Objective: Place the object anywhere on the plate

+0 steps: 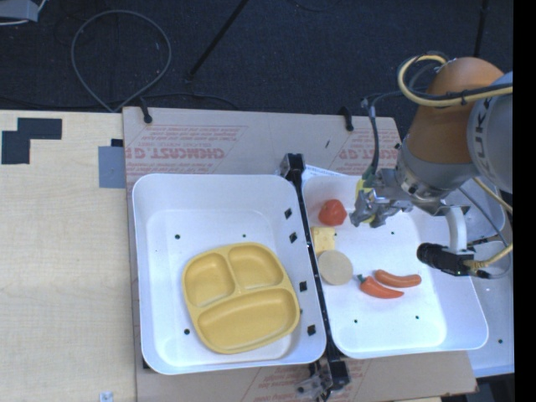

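The hand [371, 210] is hovering over the right bin [435, 329] (whether open or closed, I cannot tell). A tomato [332, 213] is lying just beside it, the yellow plate [240, 298] sitting well apart.

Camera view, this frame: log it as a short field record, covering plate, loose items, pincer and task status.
plate: yellow divided plate, in left bin, nothing on it
right bin: red round item, yellow block, pale disc, two orange-red long pieces
pincer: over right bin, beside the red round item
task status: nothing placed yet
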`<state>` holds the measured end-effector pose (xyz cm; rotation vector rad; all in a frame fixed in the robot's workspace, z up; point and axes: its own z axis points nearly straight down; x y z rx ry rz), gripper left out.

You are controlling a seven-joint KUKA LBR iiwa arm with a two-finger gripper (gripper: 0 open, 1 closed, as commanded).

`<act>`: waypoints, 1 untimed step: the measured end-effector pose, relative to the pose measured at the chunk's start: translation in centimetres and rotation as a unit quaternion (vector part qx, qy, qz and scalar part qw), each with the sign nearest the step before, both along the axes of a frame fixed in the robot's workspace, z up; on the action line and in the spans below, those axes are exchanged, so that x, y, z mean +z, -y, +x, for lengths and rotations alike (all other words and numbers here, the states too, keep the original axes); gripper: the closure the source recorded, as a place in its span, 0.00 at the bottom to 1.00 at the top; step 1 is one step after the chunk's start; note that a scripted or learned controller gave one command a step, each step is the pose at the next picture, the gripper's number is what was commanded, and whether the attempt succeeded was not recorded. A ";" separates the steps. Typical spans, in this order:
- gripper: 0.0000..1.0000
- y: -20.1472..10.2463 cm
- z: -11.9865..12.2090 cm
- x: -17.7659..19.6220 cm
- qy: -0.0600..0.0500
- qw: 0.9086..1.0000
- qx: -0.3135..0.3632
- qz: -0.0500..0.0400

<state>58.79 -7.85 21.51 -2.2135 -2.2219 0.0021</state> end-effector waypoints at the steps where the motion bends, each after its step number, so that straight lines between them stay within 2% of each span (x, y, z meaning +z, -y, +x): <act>1: 1.00 -5.0 -2.8 1.0 0.000 1.000 0.000 0.000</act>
